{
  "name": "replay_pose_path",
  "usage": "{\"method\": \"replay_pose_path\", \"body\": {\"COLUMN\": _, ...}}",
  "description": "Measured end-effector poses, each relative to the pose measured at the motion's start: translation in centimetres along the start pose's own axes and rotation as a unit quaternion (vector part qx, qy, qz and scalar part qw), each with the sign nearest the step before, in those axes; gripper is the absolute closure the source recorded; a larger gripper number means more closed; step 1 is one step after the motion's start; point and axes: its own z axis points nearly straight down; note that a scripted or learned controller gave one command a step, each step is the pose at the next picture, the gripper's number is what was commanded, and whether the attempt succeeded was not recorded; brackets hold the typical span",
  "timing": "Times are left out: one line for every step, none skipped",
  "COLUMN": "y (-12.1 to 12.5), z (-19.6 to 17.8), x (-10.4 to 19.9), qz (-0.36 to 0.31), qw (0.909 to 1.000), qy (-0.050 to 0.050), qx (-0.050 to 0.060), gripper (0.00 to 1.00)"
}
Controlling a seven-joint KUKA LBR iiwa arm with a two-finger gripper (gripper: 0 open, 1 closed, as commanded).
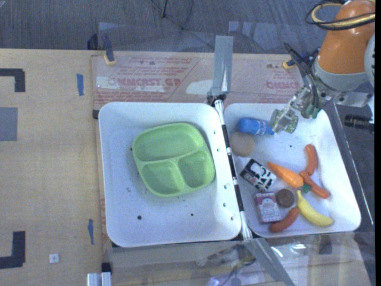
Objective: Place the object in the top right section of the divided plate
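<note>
1. Your gripper (286, 120) hovers at upper right, over the right bin (345, 177); whether it's open or gripping, you can't tell.
2. Blue bottle (255, 126) lies just left of it.
3. Green divided plate (172, 158) sits in the left bin (119, 207).

The plate (172, 158) sat in the left bin (119, 219); the bottle (255, 126), carrot (286, 174) and banana (314, 212) lay in the right bin (345, 177).
</note>
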Motion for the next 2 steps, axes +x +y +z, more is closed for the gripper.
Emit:
{"method": "replay_pose_path", "body": {"y": 3.0, "z": -0.6, "x": 6.3, "qz": -0.216, "qw": 0.9763, "qy": 0.0, "qx": -0.001, "gripper": 1.0}}
{"method": "replay_pose_path", "body": {"y": 8.7, "z": -0.6, "x": 10.5, "qz": -0.119, "qw": 0.9929, "qy": 0.001, "qx": 0.0, "gripper": 1.0}}
